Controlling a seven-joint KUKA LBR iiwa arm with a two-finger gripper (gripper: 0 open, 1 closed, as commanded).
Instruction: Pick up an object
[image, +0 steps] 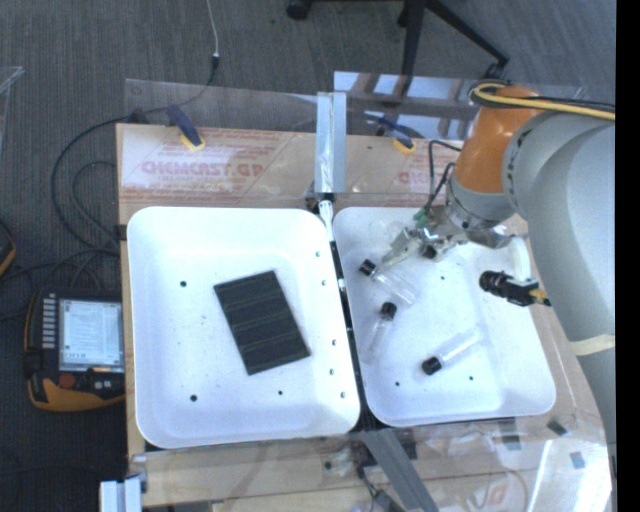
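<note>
Your gripper (425, 238) hangs low near the far edge of the right bin (520, 400), and you cannot tell whether it grips anything, so line it up straight over the clear tube (385, 258) beside it before you close.

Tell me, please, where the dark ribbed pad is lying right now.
The dark ribbed pad lies flat near the middle of the left bin, tilted, left of the divider between the bins.

arm (580, 220) cut off at right edge, clear vials (400, 270) indistinct
</note>
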